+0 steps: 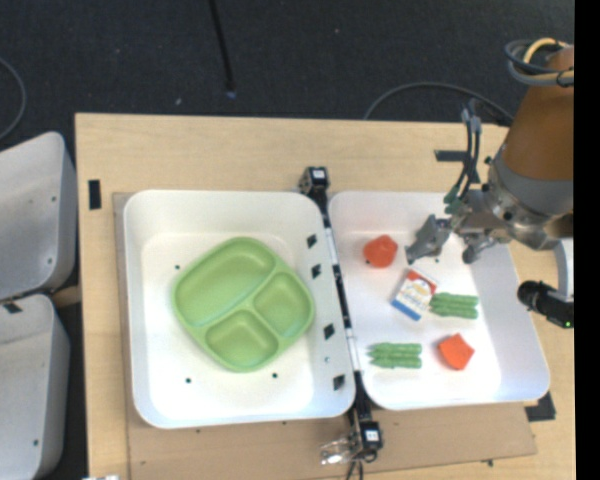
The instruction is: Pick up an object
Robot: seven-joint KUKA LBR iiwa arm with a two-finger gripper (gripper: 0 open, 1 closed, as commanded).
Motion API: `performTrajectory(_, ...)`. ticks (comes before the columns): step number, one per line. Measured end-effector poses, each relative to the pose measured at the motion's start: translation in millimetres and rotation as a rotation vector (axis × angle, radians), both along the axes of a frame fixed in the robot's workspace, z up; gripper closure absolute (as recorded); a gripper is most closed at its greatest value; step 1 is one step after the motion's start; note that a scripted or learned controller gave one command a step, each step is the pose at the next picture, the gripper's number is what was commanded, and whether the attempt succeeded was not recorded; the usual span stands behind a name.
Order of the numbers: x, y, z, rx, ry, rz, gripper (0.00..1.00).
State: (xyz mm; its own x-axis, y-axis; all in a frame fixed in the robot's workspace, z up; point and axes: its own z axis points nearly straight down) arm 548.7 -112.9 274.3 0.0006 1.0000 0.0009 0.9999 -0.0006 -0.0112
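The right bin [510, 373] holds a small red-orange round object [380, 251], a white, red and blue box [413, 295], two green bean-like pieces [454, 306] [395, 355] and an orange-red block [456, 351]. My gripper [450, 241] hangs over the upper part of this bin, just right of the round object and above the box. Its two fingers [427, 239] are spread apart, open, with nothing between them.
A green divided plate [242, 303] lies in the left bin [145, 388]. A black-studded divider [332, 298] separates the bins. The wooden bench [100, 158] surrounds both. The orange-banded arm [540, 138] occupies the upper right.
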Motion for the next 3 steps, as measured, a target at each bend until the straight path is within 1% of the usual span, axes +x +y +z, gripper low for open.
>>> performTrajectory(1, 2.0, 0.2, 6.4, -0.002, -0.013, 0.002, 0.00)
performTrajectory(2, -5.6, -2.5, -39.5, -0.002, -0.009, 0.000, 0.00)
performTrajectory(3, -13.7, 1.4, -97.7, -0.001, -0.007, -0.001, 0.00)
